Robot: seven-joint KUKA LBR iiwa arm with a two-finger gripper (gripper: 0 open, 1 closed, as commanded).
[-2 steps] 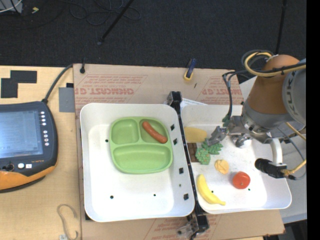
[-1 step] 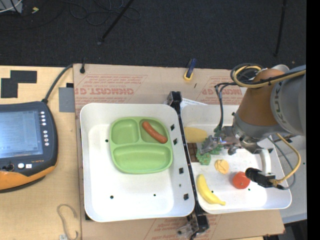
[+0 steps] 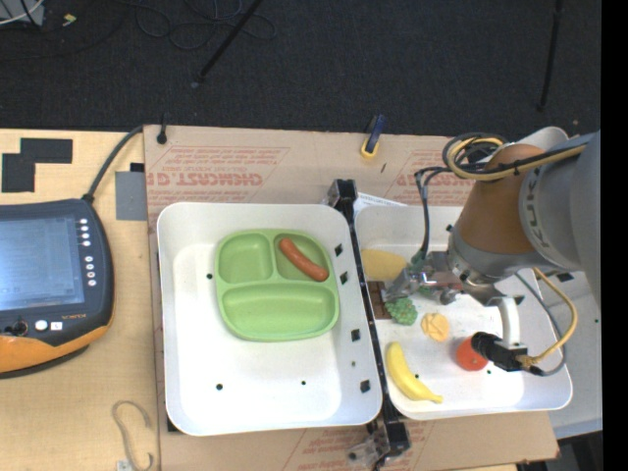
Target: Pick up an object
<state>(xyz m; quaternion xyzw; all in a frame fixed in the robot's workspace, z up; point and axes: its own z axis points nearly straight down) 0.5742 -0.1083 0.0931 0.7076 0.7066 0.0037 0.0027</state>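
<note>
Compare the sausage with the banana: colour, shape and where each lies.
The sausage is orange-red and nearly straight; the banana is yellow and curved. The sausage lies in a small upper compartment of the green plate in the left bin; the banana lies directly on the right bin floor. Both are elongated toy foods lying flat.

- Curved yellow plastic banana (image 3: 410,375) lying flat near the right bin's front edge.
- Round red tomato (image 3: 470,355) just right of it.
- Small green broccoli (image 3: 400,311) behind.
- Small orange piece (image 3: 435,326) between them.
</note>
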